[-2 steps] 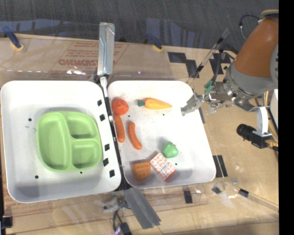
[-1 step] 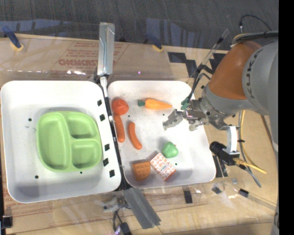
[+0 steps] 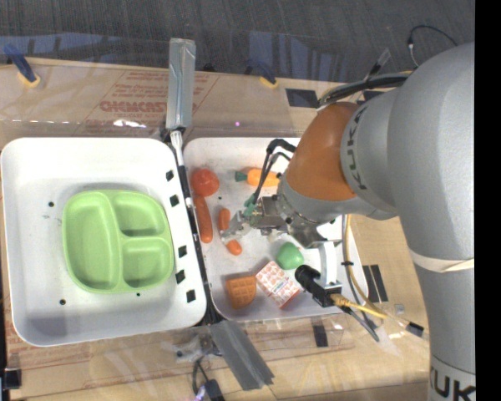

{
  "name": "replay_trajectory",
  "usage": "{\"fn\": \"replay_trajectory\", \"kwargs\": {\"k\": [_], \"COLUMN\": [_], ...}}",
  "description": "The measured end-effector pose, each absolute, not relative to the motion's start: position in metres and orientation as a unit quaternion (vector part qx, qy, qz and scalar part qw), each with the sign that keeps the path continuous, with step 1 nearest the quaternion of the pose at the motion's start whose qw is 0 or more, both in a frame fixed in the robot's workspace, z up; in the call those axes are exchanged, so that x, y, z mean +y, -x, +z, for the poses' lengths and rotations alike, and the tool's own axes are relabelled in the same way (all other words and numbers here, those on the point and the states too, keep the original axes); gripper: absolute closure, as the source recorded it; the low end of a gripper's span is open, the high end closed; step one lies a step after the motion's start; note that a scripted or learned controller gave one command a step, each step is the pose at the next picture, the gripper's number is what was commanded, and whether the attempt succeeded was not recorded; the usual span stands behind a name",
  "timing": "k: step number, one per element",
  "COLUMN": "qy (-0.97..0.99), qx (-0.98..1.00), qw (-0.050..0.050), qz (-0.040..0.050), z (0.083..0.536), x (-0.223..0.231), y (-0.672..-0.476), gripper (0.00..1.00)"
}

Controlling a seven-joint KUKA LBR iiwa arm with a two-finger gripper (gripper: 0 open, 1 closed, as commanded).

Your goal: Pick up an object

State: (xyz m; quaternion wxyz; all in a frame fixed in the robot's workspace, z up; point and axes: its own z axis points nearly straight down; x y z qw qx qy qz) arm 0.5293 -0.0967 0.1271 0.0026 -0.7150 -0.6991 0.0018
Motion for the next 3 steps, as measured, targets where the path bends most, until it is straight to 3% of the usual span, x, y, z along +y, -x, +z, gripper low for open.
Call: {"fn": "replay_trajectory", "kwargs": {"k": [1, 2, 3], "qy": [0.683, 0.682, 0.662], "qx": [-0.730, -0.732, -0.750], "qw": [0.001, 0.002, 0.000], "qz": [0.0010, 0.0015, -0.0002], "z": [0.091, 0.100, 0.233], "x": [-0.104, -0.104, -0.074], "y": [-0.564, -0.564, -0.583], "gripper": [0.00, 1.00, 1.00]}}
